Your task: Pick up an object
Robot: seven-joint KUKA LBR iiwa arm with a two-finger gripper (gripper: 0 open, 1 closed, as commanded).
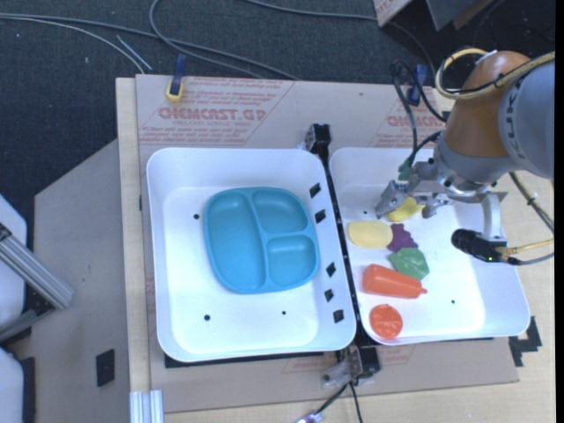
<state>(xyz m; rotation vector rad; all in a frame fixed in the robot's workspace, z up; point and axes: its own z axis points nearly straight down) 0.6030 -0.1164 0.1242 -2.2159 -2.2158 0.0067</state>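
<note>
We see the grey 2-finger tool (411,203) low in the right shallow white bin (493,311), fingers astride a small yellow banana-shaped toy (404,210), clamping uncertain, beside a yellow lemon-shaped toy (369,233).

Table (220,104): flat board surface with red printed lettering along the far side. Two shallow white bins rest directly on it, side by side and touching at the centre: left bin (167,263), right bin (502,302). A blue-and-yellow clamp (176,85) sits at the table's far-left edge.
</note>
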